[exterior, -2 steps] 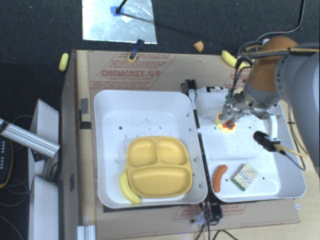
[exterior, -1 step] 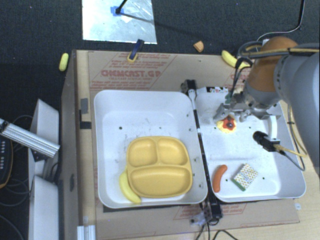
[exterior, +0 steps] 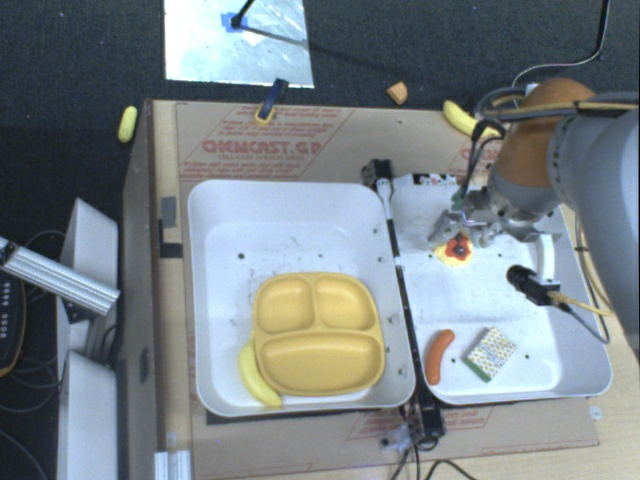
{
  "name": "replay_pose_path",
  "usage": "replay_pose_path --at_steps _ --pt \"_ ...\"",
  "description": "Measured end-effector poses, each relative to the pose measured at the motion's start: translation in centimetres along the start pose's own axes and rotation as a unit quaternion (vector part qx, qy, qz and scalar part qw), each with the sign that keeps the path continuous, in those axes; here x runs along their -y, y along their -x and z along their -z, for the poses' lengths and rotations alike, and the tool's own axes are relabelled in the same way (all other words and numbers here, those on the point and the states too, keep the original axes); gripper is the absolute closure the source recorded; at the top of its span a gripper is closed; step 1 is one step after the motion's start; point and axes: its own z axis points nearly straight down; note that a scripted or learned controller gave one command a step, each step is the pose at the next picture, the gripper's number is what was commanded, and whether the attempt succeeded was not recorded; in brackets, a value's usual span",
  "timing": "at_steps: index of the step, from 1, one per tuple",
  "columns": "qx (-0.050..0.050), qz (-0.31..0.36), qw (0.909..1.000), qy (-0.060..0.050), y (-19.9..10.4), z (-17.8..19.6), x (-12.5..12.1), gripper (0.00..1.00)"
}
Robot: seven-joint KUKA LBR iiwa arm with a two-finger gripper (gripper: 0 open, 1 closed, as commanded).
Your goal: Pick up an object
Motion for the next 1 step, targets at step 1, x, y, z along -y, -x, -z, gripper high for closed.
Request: replay_pose_path --at_steps 1 --pt "0.000 0.001 1.0000 0.003 0.02 1.32 -0.21 1.00"
